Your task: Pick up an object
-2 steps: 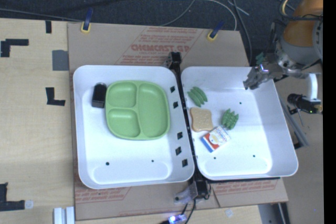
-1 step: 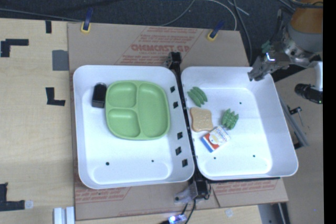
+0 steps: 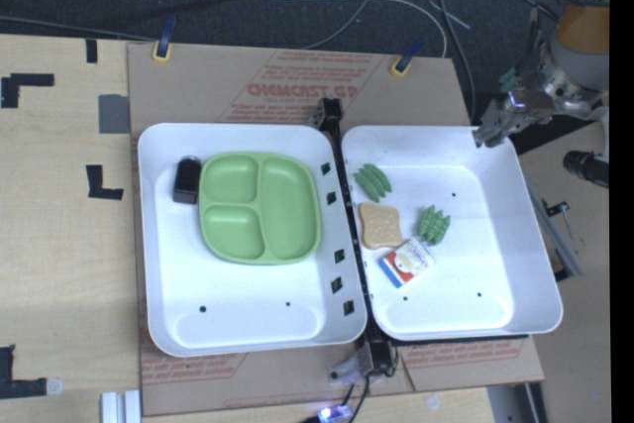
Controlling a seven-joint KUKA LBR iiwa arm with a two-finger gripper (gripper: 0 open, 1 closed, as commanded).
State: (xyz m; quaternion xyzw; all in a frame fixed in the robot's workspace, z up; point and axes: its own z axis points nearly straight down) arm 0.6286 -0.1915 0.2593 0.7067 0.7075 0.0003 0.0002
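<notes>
On the pale wooden surface [image 3: 59, 243] lies a sheet of brown cardboard [image 3: 287, 89], held at its far edge by two small clips, and on it sit two shallow white bins side by side. The left white bin [image 3: 168, 312] holds a small black block [image 3: 186, 180] near its left wall, and just to the right of that block, touching or nearly touching it, a light green plastic plate with three compartments [image 3: 261, 208] lying flat in the far half of the bin.

The right white bin [image 3: 495, 243] carries four small things, all gathered in its left half. Farthest back is a dark green ribbed piece like a bunch of beans [image 3: 372, 180]. Just nearer than it lies a tan slice of toy bread [image 3: 379, 226]. To the right of the bread, a little apart, is a dark green leafy piece [image 3: 433, 225]. Nearest of the four is a small white packet with red and blue print [image 3: 407, 264], just beside the near edge of the bread.

The grey arm [image 3: 580, 54] with its orange band comes in at the far right, and its hand [image 3: 492, 131] hangs over the far right corner of the right bin, well apart from all four things. Nothing shows between its fingers; how far they are parted cannot be told.
</notes>
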